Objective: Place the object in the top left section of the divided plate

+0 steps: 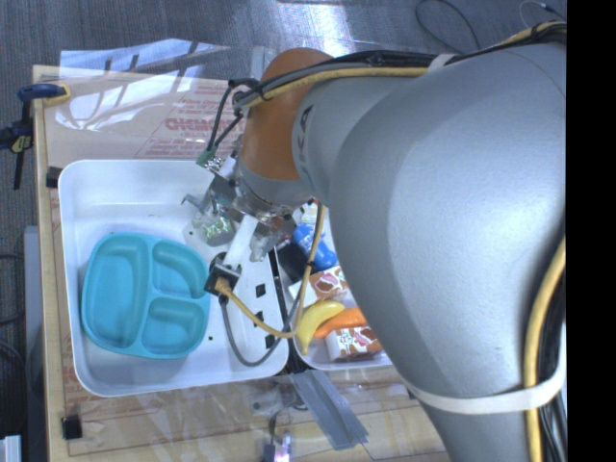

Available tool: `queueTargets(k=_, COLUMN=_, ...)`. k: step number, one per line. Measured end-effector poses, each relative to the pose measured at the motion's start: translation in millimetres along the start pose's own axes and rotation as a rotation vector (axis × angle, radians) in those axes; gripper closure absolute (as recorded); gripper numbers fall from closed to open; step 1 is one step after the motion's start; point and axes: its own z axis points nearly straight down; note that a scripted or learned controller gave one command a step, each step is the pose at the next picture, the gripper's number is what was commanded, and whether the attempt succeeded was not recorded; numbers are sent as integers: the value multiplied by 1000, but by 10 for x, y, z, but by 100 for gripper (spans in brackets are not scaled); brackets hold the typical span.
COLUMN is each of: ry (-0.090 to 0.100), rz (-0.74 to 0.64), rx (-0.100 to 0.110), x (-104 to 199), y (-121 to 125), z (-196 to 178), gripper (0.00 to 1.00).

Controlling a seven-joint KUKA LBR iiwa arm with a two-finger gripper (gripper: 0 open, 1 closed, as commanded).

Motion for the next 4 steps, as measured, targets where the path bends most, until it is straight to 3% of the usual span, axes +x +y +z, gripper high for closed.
queueTargets(k=1, ry=-1, rz=42, rx=0, x=178, y=-819, z=-350, gripper=0)
queueTargets(k=2, ry=-3, rz=38, rx=4, x=181, y=-819, z=-437, gripper=100)
queueTargets(k=3, ry=-3, rz=38, rx=4, x=181, y=-819, z=-438, gripper=0)
queueTargets(k=4, ry=1, rz=304, rx=-2, x=739, y=-862, z=-1620, gripper=0)
